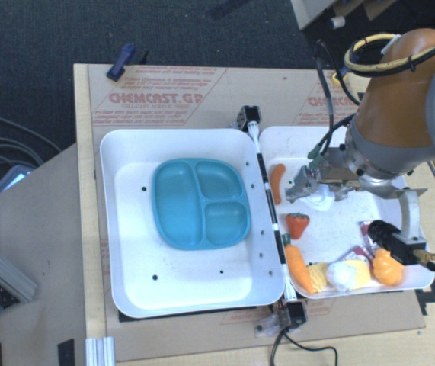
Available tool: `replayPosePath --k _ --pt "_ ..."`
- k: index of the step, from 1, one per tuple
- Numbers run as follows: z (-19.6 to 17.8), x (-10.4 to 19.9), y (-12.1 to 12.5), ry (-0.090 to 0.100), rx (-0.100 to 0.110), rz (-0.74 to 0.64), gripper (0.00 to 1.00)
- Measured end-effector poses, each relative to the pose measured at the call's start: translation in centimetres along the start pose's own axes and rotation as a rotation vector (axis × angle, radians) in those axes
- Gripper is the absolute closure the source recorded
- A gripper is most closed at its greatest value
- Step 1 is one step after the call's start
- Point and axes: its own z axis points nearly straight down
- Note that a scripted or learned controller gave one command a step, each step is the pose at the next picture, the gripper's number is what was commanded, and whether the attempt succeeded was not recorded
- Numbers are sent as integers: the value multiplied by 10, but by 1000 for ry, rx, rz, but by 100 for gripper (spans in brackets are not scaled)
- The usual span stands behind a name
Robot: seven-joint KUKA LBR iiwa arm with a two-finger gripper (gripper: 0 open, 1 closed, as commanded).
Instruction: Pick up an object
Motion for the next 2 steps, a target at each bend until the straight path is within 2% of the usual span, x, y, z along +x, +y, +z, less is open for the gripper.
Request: replayPosePath --k 1,2 --pt "-13 -34 53 -1 0 0 100" --pt "-32 -20 57 -1 -1 -1 100"
